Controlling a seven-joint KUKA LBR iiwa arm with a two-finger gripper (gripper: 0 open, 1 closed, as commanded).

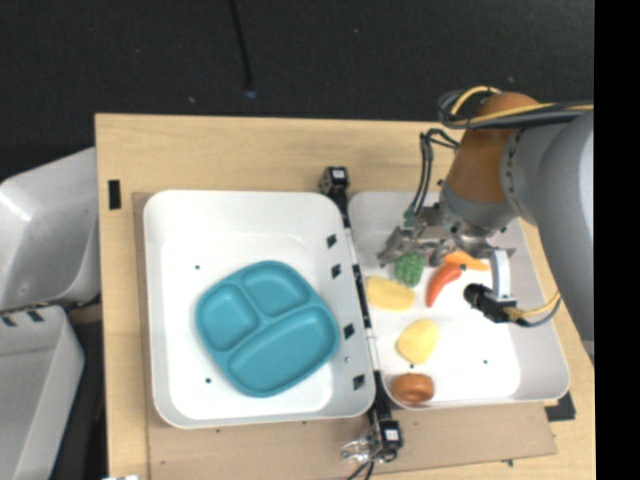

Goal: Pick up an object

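We see the arm (520,158) coming in from the right, orange band above the wrist, hanging over the back part of the right bin (530,378). The gripper (412,251) sits low over a small green piece (408,268) near the bin's back left area. The metal fingers (396,245) look spread around the top of the green piece, but the wrist blocks most of it, so we cannot tell whether the hand is released or clenched, and we cannot tell if it touches the piece.

Other things in the right bin:
- orange carrot-like piece (444,276), tilted, just right of the green one, partly under the wrist
- pale yellow lump (389,293) just in front of the green piece, near the bin's left wall
- second yellow lump (418,340) further forward, near the middle
- brown-orange round thing (412,388) at the front left corner, close to the rim
- a black fitting with a yellow cable (492,303) hangs off the wrist on the right side, over the bin floor

Left bin (160,298) holds a teal divided plate (265,326), three compartments, lying flat and turned at an angle, roughly centred.

Both bins sit side by side on the wooden bench (250,148), touching along the middle seam, with small black clips (333,179) along that edge.
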